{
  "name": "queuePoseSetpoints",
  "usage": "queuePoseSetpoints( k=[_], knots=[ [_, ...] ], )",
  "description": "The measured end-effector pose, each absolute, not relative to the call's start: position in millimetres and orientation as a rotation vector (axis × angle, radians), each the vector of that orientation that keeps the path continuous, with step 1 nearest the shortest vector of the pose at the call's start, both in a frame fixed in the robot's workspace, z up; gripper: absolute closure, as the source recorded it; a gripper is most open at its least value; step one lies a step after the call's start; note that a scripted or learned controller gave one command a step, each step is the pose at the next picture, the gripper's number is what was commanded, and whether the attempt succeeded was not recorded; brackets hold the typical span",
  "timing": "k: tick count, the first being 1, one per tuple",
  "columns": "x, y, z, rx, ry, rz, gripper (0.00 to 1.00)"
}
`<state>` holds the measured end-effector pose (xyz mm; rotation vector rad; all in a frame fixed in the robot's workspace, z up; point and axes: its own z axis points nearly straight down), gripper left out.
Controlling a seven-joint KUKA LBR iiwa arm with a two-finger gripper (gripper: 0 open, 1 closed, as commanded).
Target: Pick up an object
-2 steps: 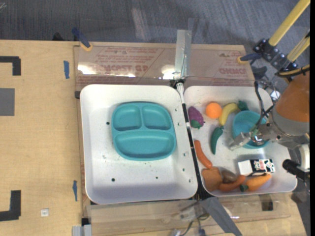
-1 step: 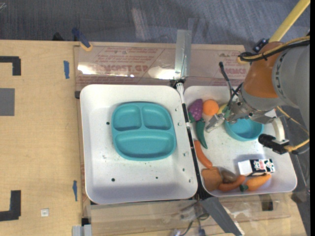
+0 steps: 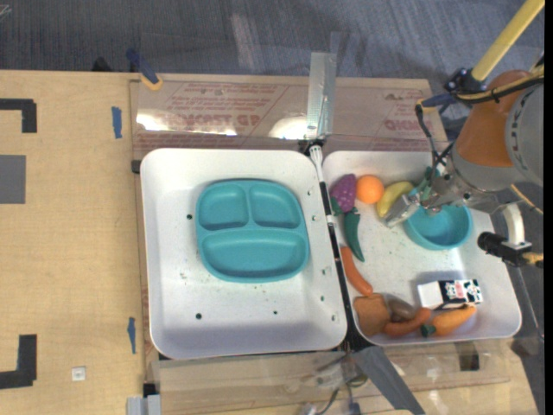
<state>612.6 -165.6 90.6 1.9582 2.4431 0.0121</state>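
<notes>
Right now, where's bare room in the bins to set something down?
Left bin: bare floor all around the teal divided plate. Right bin: a bare patch between the teal bowl, green pepper and milk carton. Its top and bottom edges are crowded with toy food.

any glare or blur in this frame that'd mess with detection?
Camera view: strong glare on the clear sheet behind the bins; left bin evenly lit, its teal tray sharp; the gripper looks soft, and the toys at the right bin's near edge merge together.

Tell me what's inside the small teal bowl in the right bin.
The teal bowl looks empty where its inside shows, plain teal. The gripper and arm overhang its upper rim, covering that part, so anything lying there can't be seen.
</notes>
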Motion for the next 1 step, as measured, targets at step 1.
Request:
queuePoseSetpoints(
  k=[1],
  knots=[
    [589.4, -138.4, 91.1, 2.173, 2.253, 0.011, 0.0]
  ],
)
